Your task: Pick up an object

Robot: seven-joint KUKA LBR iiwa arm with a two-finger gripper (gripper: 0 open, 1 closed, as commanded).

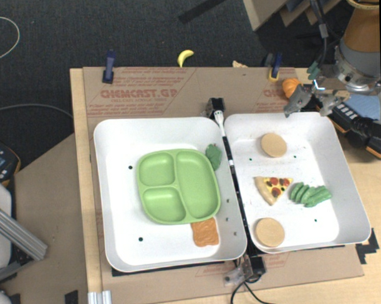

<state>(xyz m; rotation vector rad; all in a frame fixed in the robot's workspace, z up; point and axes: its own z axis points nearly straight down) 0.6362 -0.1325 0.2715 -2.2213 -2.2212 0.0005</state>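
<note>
While my arm (360,30) reaches in from the right, its orange band up near the top corner, my claw (308,93) hangs over the far edge of the right bin (347,174), apart from everything in it. Its fingers look spread with nothing between them. Below it in that bin lie a tan disc (273,145), a pizza slice (273,188), a green leafy piece (309,194) and a second disc (269,232). A green divided plate (178,185) sits in the left bin (113,182).

The brown board (176,86) under the bins bears red print reading "CHEMCAST GP"; the smaller lines are illegible.
</note>
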